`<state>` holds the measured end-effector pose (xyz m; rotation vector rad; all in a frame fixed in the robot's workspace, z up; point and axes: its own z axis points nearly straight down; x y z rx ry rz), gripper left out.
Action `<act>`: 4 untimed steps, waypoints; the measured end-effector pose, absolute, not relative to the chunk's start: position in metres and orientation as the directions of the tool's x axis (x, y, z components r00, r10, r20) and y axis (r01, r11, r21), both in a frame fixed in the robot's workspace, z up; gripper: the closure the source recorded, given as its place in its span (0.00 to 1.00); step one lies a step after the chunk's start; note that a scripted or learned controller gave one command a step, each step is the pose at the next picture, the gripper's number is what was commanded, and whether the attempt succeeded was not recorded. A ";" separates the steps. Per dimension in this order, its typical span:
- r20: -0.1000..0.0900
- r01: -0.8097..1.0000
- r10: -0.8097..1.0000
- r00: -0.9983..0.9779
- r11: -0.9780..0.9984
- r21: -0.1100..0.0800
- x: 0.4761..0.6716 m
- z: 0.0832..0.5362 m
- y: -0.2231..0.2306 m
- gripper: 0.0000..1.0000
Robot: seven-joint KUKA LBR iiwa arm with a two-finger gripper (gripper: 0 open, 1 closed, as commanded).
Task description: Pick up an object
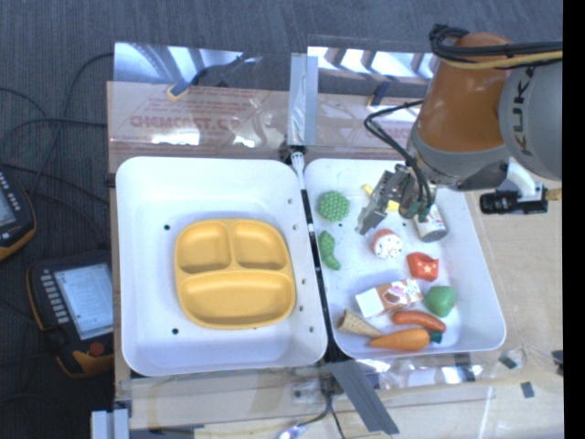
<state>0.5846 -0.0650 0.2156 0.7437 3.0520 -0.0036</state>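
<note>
While the pincer [384, 205] hangs low over the right bin [489, 286], whether it grips anything cannot be told; toy foods lie below it, a carrot [399, 339] nearest the front wall.

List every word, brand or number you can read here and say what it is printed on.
"KU": large dark letters on the grey arm, cut off by the picture's edge.
Red lettering on the cardboard sheet behind the bins: too blurred to read.
Screen of the handheld controller: too small to read.
</note>
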 end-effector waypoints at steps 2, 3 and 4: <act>-0.002 0.501 0.501 -0.866 0.866 0.000 0.603 0.094 -0.098 0.00; -0.013 0.489 0.489 -0.872 0.872 0.004 0.616 0.090 -0.136 0.00; -0.015 0.476 0.476 -0.879 0.879 0.002 0.535 0.091 -0.179 0.00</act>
